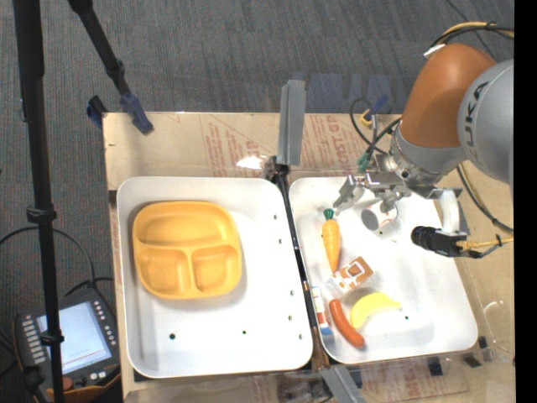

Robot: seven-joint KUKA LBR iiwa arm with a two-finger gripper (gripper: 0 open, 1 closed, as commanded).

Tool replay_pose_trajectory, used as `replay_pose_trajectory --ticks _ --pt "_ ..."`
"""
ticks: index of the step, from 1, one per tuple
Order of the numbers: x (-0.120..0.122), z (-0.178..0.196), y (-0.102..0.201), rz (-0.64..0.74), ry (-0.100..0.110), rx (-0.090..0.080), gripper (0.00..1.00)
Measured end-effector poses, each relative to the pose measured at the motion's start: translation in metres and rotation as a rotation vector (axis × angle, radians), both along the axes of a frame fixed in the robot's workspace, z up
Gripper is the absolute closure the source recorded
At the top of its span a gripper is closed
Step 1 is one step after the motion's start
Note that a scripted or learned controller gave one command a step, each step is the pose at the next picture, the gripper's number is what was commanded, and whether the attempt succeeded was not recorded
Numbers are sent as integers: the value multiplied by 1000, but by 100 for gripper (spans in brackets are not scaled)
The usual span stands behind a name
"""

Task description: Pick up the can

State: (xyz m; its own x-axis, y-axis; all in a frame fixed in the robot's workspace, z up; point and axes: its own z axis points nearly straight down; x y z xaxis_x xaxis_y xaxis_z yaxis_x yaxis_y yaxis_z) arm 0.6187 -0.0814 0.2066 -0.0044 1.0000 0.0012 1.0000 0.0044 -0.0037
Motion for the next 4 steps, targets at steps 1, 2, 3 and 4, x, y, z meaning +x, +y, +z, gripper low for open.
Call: replay_pose_trajectory --ticks 1,2,3,4 --pt "25 -68 -44 -57 0 -1 0" --pt "7 -120 -117 -244 1 5 0" --pt "8 -110 -118 -243 0 3 100" --pt "-2 -120 -94 -398 1 1 100"
